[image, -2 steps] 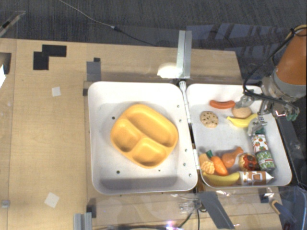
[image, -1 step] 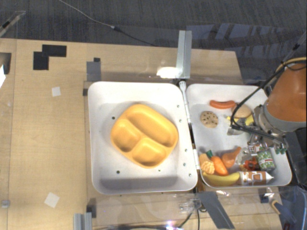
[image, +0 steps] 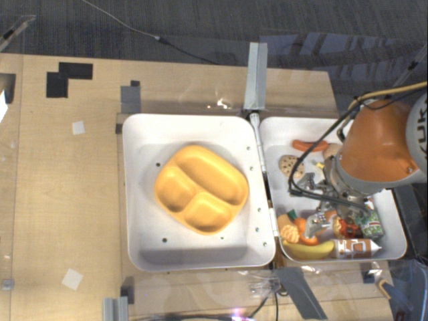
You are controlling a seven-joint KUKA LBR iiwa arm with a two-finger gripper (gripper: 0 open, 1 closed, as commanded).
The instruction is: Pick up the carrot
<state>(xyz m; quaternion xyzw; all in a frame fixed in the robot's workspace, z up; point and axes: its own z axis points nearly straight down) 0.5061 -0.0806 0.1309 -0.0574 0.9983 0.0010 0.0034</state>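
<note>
The carrot (image: 301, 224), a short orange piece with a green top, lies in the front left part of the right bin (image: 394, 209), among other toy foods. My gripper (image: 319, 223) is low in that bin, right beside the carrot on its right and touching or nearly touching it. The arm's orange band and wrist hang over the bin's middle and hide what lies beneath them.
Around the carrot are an orange segment (image: 290, 233), a banana (image: 309, 249), a brown-labelled bottle (image: 354, 248), a green packet (image: 372, 225) and a red item (image: 342, 227). A long orange-red piece (image: 309, 144) and a cookie (image: 289, 164) lie further back. A yellow divided plate (image: 200, 187) sits in the left bin (image: 140, 246).
</note>
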